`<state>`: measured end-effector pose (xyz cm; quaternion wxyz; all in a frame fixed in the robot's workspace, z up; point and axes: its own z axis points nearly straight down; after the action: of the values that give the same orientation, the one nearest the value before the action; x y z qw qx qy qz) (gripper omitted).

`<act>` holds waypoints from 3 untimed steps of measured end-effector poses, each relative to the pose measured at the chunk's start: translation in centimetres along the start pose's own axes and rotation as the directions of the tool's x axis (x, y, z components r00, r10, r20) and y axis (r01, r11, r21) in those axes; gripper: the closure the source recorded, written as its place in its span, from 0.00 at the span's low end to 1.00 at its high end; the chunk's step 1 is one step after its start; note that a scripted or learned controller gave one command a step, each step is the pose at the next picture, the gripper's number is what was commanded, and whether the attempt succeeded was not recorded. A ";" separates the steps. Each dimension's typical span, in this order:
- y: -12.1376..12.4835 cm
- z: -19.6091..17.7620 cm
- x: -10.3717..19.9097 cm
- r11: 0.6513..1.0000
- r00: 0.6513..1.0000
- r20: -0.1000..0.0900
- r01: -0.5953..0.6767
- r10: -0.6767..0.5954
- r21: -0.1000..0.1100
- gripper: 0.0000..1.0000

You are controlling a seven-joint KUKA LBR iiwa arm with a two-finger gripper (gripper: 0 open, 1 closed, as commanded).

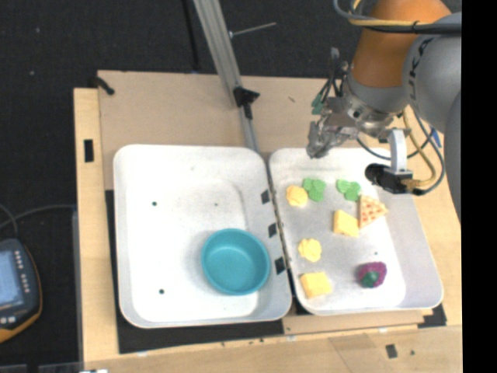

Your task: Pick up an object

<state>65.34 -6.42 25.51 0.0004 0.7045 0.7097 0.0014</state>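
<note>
My gripper (318,148) hangs over the back left corner of the right bin (419,263), above the toys and holding nothing that I can see. Below it lie two green pieces (314,189) (349,188), a yellow lump (297,196), a yellow wedge (345,224) and a pizza slice (371,209). Nearer the front are a yellow shell shape (310,249), a yellow block (315,285) and a purple fruit (372,275). A teal bowl (235,261) sits in the left bin (155,177).
A slanted metal pole (225,57) with a black clamp rises behind the bins' shared edge. A black cable connector (386,178) hangs over the right bin's back edge. A handheld controller (15,286) lies at the far left.
</note>
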 end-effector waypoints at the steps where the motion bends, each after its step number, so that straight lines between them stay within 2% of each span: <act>1: -1.0 0.6 4.9 1.000 1.000 0.001 -0.001 0.001 0.003 1.00; 2: -0.9 1.9 10.2 1.000 1.000 0.000 -0.001 0.001 0.004 1.00; 3: -1.4 0.8 15.2 1.000 1.000 0.001 -0.004 0.004 0.001 1.00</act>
<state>63.87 8.81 24.73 0.0002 0.7061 0.7081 0.0006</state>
